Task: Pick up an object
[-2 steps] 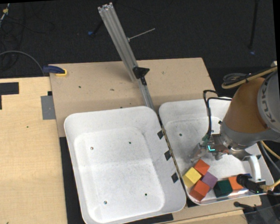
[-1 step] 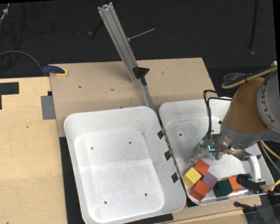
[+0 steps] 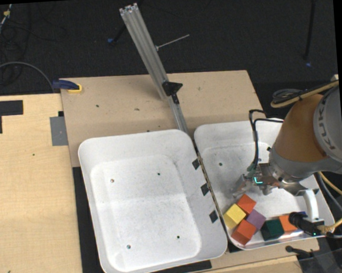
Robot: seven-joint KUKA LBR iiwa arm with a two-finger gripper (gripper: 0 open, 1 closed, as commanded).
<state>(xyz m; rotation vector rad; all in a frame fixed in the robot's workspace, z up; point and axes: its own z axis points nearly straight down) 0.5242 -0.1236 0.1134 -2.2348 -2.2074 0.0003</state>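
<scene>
Several small blocks lie in the near part of the right bin (image 3: 230,140): a yellow block (image 3: 235,215), an orange block (image 3: 246,204), a purple block (image 3: 256,218), a red-orange block (image 3: 245,232), a dark green block (image 3: 272,229) and another orange block (image 3: 288,223). My gripper (image 3: 252,182) hangs low over the right bin, just behind the orange block and the rest of the cluster. The grey arm with its orange band (image 3: 300,134) comes in from the right and hides the bin's far right side. I see nothing between the fingers.
The left bin (image 3: 101,153) sits beside the right one, with black clips along the shared wall. A slanted aluminium bar (image 3: 149,52) rises behind the bins. Cables run along the right edge near the arm's base.
</scene>
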